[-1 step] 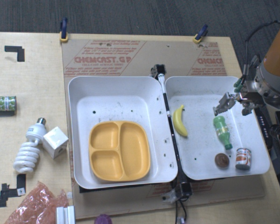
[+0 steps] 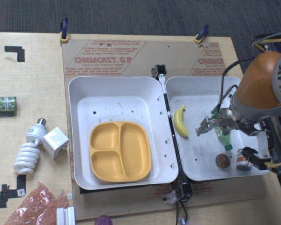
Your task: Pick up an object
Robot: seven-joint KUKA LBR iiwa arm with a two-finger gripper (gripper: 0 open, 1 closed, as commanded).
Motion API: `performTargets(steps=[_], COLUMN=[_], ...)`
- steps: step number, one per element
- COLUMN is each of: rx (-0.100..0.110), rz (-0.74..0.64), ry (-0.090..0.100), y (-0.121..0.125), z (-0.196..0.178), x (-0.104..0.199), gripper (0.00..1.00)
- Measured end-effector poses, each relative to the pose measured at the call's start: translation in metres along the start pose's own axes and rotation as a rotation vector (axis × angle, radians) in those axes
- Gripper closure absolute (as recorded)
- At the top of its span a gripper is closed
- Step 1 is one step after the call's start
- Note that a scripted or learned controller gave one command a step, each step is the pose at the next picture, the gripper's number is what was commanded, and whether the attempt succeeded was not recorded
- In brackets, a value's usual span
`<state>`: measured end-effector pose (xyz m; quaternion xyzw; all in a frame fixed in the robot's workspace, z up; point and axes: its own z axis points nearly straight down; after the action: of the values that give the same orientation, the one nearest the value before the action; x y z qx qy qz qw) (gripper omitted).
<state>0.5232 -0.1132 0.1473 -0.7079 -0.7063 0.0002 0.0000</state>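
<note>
In the right bin [image 2: 196,170] a yellow banana [image 2: 180,121] lies near the left wall. A green bottle [image 2: 223,137] lies toward the right, partly hidden under the wrist. A brown round object [image 2: 222,161] and a small can [image 2: 243,163] rest near the front wall. My gripper [image 2: 205,125] hangs over the middle of this bin, between the banana and the green bottle, its tip pointing left. Nothing shows held in it.
The left bin [image 2: 77,102] holds a yellow divided plate [image 2: 120,151]. On the bench at the left lie a spiral light bulb [image 2: 28,151], a white cube [image 2: 55,142], a small green can [image 2: 5,104] and a pink mesh bag [image 2: 35,205].
</note>
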Motion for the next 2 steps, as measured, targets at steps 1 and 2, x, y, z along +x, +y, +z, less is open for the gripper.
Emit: performTargets(steps=[1,2], rx=[-0.001,-0.003], rz=[0.0,0.002], ry=[0.0,0.0], y=[-0.0237,-0.0225], z=[0.055,0.045], x=[0.0159,0.0154], gripper=[0.0,1.0])
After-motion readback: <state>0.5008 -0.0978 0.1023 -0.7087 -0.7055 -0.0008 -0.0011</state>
